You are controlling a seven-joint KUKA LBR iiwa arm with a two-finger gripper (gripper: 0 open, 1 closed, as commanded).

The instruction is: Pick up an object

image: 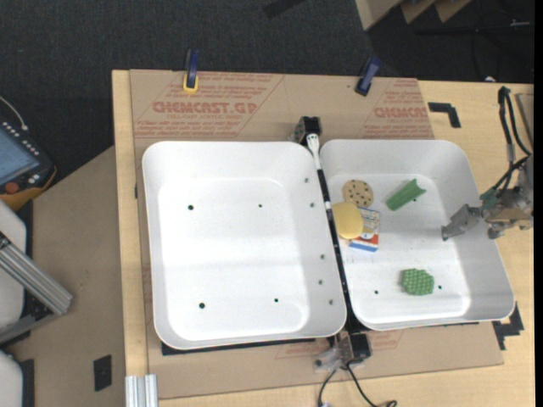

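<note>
1. Judging by how things lay, the pick had not been made: every object sat in the right bin (488,288) and nothing was lifted.
2. The gripper (454,227) hovered at the right side of that bin, entering from the right edge of the view; whether its jaws were parted or closed could not be told, and nothing was seen between them.
3. The candidate objects were a green block (405,194) near the back, a speckled cookie (358,192) to its left, a yellow rounded piece (347,219) touching a small printed box (366,236) by the divider, and a green bumpy piece (417,281) toward the front.
4. The green block and the green bumpy piece lay nearest the gripper, both apart from it; reaching, closing and lifting were all left to do.
5. The left bin (170,168) held no objects.
6. The cardboard (254,100) under the bins bore red lettering reading roughly "CHEMCAST GP"; a second print at the right was cut off, and the box's print was too small to read.
</note>
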